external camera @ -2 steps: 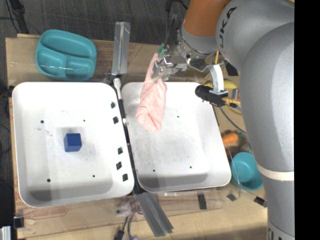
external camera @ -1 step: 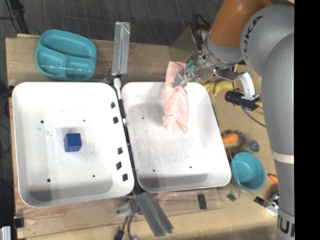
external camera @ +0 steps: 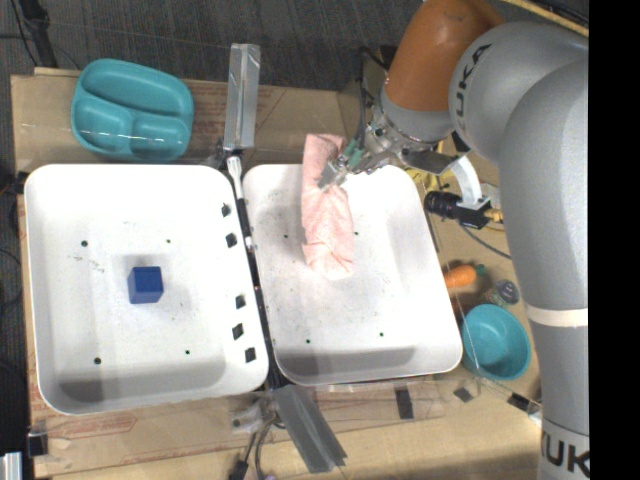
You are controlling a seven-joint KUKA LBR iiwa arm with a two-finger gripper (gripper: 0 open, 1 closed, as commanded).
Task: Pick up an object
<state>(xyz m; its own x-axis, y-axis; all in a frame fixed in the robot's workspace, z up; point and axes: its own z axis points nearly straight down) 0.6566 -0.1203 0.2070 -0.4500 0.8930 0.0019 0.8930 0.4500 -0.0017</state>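
A pink cloth (external camera: pixel 328 223) hangs in a long crumpled strip over the back middle of the right bin (external camera: pixel 400 338). Its top end rises past the bin's far rim and its lower end reaches toward the bin floor. My gripper (external camera: pixel 335 173) comes in from the upper right and is shut on the cloth's upper part, with fabric bunched around the fingertips. A small blue cube (external camera: pixel 146 284) sits alone on the floor of the left bin (external camera: pixel 60 368), far from the gripper.
A teal divided tray (external camera: pixel 132 108) lies behind the left bin. A teal bowl (external camera: pixel 497 340) and an orange object (external camera: pixel 460 276) sit to the right of the right bin. The grey arm (external camera: pixel 530 118) fills the upper right.
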